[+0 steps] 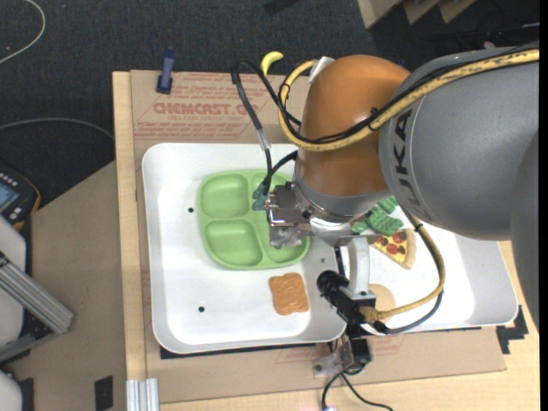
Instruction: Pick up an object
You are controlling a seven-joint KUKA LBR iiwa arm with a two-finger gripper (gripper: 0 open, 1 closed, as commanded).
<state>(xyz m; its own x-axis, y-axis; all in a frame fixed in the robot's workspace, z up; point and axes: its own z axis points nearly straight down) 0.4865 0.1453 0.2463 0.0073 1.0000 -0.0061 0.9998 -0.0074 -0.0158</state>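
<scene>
- The tool (285,221) hangs low over the right edge of the green divided tray (235,221); whether it's open or closed, I cannot tell.
- A clean grab probably means coming straight down onto that rim.
- Just below the tool lies an orange waffle-like piece (289,294); to its right, a pizza slice (396,247) and a green toy (383,218).
- The bulky wrist hides much here.

Tan cardboard-topped bench (197,101), two shallow white bins (171,255) side by side on it, blue clip (165,71) at its far edge
</scene>
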